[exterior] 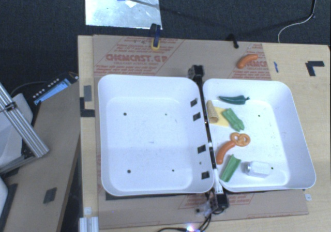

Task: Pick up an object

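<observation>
In the right shallow white bin [297, 122], toward its left wall: dark green chili pepper [234, 99], long axis left-right; orange pretzel-shaped toy [240, 139]; clear plastic bottle [257, 168]. Fingers' state: cannot tell. Candidates cluster, near-touching.

- right bin [297, 122] has a dark green pepper [234, 99], orange pretzel [240, 139], carrot [225, 151], clear cup [257, 168]
- left bin [150, 91] beside it
- orange sausage-looking thing [247, 60] sits on the worktop [170, 55] behind

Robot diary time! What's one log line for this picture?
right bin: toy foods near its left side | dark green pepper at back | pretzel mid | left bin | orange sausage outside on board
</observation>
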Motion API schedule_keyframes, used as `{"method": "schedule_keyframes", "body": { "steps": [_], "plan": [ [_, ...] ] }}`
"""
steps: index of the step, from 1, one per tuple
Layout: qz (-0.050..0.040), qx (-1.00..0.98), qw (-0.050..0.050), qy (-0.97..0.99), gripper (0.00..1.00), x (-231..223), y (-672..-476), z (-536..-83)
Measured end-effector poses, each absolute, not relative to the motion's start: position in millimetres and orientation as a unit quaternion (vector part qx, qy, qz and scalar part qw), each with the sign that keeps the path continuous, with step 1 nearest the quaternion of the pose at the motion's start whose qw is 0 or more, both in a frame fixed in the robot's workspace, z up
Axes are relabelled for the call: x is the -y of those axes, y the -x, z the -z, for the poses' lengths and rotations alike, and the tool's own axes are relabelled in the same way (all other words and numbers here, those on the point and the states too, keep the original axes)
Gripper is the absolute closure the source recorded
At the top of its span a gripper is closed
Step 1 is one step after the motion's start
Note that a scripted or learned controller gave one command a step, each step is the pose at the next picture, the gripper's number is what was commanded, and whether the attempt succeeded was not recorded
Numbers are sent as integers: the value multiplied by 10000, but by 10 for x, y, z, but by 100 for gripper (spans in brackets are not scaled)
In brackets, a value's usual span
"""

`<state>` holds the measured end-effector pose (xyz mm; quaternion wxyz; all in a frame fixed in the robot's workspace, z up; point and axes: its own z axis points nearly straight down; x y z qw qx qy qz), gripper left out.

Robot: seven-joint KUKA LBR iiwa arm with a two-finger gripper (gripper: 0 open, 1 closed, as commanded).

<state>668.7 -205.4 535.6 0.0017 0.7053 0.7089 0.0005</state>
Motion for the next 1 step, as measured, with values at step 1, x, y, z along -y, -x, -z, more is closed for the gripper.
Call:
{"method": "schedule_keyframes", "body": {
  "steps": [1],
  "plan": [
    [-4, -7089, 17, -7053, 100, 2054, -6687, -5356]
  ]
}}
